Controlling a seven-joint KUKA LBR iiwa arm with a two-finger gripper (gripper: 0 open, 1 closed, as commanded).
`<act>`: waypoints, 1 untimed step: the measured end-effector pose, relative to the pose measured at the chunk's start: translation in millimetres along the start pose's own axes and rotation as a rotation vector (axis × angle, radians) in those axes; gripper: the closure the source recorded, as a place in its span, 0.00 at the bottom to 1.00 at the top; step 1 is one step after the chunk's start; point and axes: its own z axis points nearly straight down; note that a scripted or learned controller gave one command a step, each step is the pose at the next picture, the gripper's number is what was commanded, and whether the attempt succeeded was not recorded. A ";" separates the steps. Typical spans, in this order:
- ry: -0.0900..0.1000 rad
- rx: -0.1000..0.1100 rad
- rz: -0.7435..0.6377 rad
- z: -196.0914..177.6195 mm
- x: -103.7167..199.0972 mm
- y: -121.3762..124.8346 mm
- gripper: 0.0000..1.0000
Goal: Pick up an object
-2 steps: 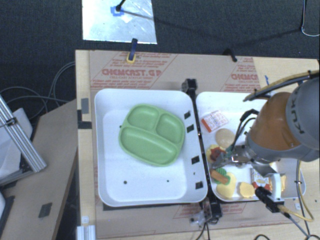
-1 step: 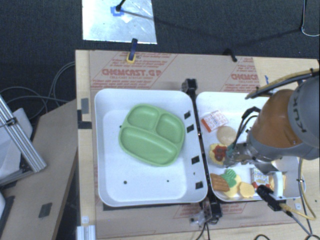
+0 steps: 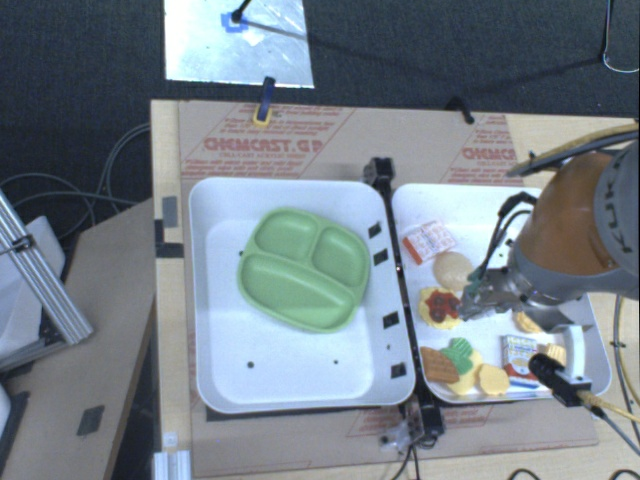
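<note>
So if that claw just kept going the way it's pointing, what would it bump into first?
Most likely the red and yellow toy food lying just off the claw's tip in the right bin. The claw points down and leftward at it, though how high it sits above the toy is hard to judge.

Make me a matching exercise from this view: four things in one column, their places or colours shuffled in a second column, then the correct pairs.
Things:
1. divided plate
2. red-and-white packet
3. gripper
4. green toy

Descriptions:
A. above the red and yellow item in the right bin
B. light green, lying in the left bin
C. near the right bin's front edge, among orange and yellow pieces
D. near the right bin's back left corner

Pairs: 1-B, 2-D, 3-A, 4-C
</note>
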 end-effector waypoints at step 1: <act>0.000 -0.001 0.000 -45.2 0.6 -4.0 1.00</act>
